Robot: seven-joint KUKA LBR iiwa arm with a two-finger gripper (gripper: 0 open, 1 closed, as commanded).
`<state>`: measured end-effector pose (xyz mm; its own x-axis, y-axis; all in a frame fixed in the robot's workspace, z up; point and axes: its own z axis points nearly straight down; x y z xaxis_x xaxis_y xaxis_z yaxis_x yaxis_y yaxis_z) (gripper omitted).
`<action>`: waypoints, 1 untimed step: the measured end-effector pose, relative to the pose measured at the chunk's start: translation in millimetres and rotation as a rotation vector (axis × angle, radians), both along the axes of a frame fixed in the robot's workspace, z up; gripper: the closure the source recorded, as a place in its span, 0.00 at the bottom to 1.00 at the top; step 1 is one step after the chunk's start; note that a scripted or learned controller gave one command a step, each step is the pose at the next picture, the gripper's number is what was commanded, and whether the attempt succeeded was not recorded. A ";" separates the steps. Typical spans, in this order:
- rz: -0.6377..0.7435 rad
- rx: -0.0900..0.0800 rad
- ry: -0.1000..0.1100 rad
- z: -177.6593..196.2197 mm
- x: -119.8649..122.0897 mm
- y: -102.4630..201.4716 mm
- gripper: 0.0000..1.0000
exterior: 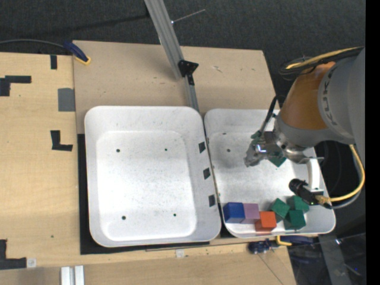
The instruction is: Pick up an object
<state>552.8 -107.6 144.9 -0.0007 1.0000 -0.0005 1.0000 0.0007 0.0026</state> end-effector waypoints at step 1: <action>0.000 0.000 -0.001 45.3 0.5 -7.5 1.00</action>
<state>553.3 -115.1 190.2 -0.0005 1.0000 -0.0010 1.0000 0.0005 0.0034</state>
